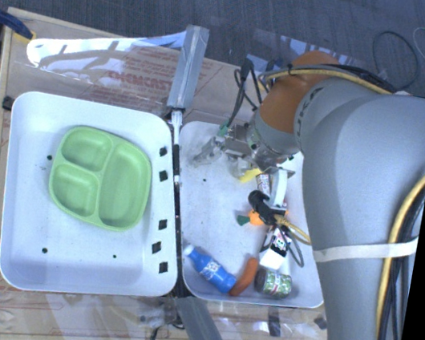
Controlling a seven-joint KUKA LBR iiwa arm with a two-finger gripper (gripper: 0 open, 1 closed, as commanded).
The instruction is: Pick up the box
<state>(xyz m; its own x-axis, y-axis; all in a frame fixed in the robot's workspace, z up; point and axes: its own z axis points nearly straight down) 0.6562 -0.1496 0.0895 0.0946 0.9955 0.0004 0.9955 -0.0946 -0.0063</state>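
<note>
My gripper (223,144) hangs low over the far end of the right bin (206,205), below the orange wrist band, and the arm's grey bulk covers that bin's right side. Just right of the gripper a small yellow piece (247,173) and a white and black box-like item (263,185) lie against the arm. I cannot make out whether anything sits in the gripper. No clearly shaped box can be told apart from the clutter.
The right bin's near end holds a blue bottle (207,268), an orange stick (246,277), a green can (274,283) and a white bottle (272,254). A green divided plate (102,178) lies in the left bin (19,253). A divider strip (168,198) separates the bins.
</note>
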